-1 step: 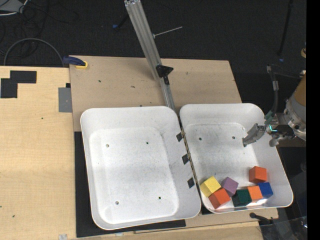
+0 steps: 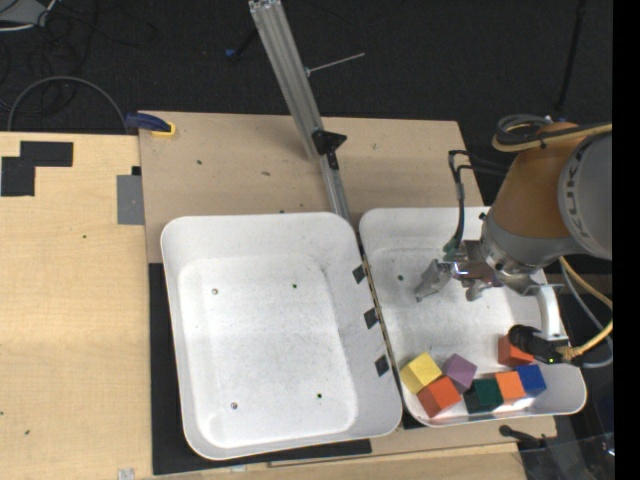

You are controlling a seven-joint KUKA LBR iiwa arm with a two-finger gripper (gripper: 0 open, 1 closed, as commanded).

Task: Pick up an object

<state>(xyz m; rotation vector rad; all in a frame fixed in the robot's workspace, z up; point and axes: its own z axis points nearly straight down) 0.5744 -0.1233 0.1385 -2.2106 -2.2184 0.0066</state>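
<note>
Blocks (image 2: 470, 380) clustered at lower edge of right bin (image 2: 400, 230), lower right of frame | hand (image 2: 432, 282) above them, mid-bin, grip state indiscernible | left bin (image 2: 190, 238) adjacent

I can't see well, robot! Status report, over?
End effector above right bin, holding nothing seen. Blocks clustered at bin's near edge. Nothing in the way.

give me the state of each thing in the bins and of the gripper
gripper: hovering over the right bin, nothing seen between its fingers
right bin: holds the blocks at its near end
yellow block: lying loose
purple block: loose
red block: loose
green block: loose
left bin: upright
</note>
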